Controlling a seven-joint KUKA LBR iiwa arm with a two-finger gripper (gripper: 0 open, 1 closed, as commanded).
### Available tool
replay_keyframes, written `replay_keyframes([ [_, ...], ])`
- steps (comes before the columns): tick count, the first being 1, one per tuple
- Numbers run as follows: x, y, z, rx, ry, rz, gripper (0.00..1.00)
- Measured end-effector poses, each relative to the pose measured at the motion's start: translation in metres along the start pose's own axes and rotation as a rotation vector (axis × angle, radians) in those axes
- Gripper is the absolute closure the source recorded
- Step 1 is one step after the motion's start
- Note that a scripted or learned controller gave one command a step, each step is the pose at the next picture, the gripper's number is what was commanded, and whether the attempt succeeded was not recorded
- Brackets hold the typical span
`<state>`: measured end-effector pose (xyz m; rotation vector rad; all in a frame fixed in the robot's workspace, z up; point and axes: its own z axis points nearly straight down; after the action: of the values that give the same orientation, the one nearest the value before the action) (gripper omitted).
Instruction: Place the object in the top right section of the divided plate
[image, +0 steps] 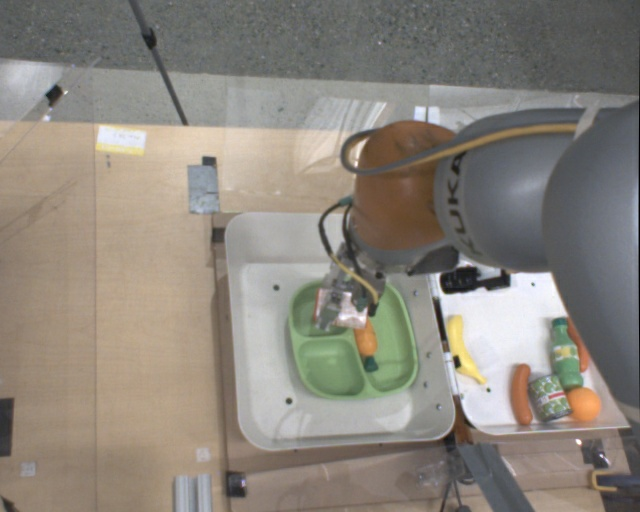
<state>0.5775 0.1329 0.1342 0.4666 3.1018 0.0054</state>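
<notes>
End effector (340, 308), grip state unclear, hovers over the divided plate (400, 360) beside an orange carrot (367, 341); placing seems underway, release and retreat next

Gripper (340, 310) over green divided plate (325, 370), carrot (367, 341) beside

— What sort of place is seen here?
— A robot lab: a grey arm (520, 190) is mounted at a plywood bench (100, 300), two white bins (250, 400) are set side by side, and toy food (555, 385) is laid out.
</notes>
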Motion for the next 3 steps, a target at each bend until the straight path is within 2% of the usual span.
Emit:
replay_keyframes([
  [1, 0.029, -0.012, -0.044, -0.001, -0.002, -0.198, 1.0],
  [2, 0.029, -0.012, -0.044, -0.001, -0.002, -0.198, 0.0],
  [3, -0.033, -0.099, -0.112, 0.001, -0.007, -0.41, 0.0],
])
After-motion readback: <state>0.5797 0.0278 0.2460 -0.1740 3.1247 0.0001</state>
